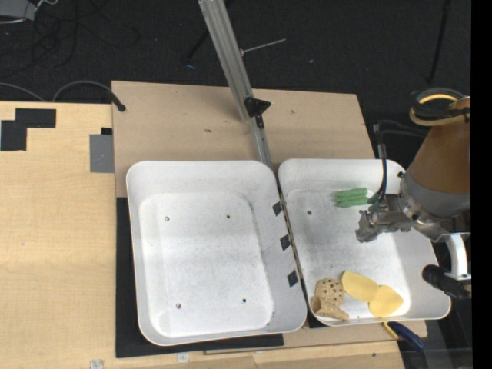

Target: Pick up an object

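In the right bin [307, 177] a green object [351, 198] lies near the far side. At the bin's near edge lie a yellow object [372, 292] and a tan, speckled object [330, 297] side by side. My gripper [370, 227] hangs over the right part of this bin, just right of and slightly nearer than the green object. Nothing shows between its fingers.
The left bin [204, 248] lies beside the right one, with black clips [284, 242] along the shared rim. A slanted metal rail [231, 68] rises behind the bins. The arm's orange band [447, 154] and grey wrist occupy the right edge.
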Tool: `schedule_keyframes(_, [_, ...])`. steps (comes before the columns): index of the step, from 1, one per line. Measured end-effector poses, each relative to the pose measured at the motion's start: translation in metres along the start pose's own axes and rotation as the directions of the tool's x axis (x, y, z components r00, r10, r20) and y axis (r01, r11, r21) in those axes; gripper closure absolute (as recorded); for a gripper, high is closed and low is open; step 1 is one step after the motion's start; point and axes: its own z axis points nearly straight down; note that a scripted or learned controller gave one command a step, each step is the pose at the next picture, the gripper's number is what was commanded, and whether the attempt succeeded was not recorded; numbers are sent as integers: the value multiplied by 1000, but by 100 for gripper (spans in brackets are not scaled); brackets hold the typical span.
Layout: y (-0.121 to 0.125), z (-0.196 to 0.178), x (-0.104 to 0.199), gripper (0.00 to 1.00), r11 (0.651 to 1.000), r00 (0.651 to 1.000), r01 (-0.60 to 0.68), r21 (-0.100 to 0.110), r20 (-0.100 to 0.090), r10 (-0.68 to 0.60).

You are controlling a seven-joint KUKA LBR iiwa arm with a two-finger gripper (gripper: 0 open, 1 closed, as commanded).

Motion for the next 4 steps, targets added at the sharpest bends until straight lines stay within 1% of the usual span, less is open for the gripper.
schedule_keyframes(1, [-3, -43, -2, 100, 1000, 1000, -1, 1, 0, 1])
schedule_keyframes(2, [24, -31, 44, 100, 1000, 1000, 2, 6, -2, -2])
schedule_keyframes(3, [39, -27, 99, 100, 1000, 1000, 2, 6, -2, -2])
schedule_keyframes(4, [66, -20, 139, 100, 1000, 1000, 1, 5, 0, -1])
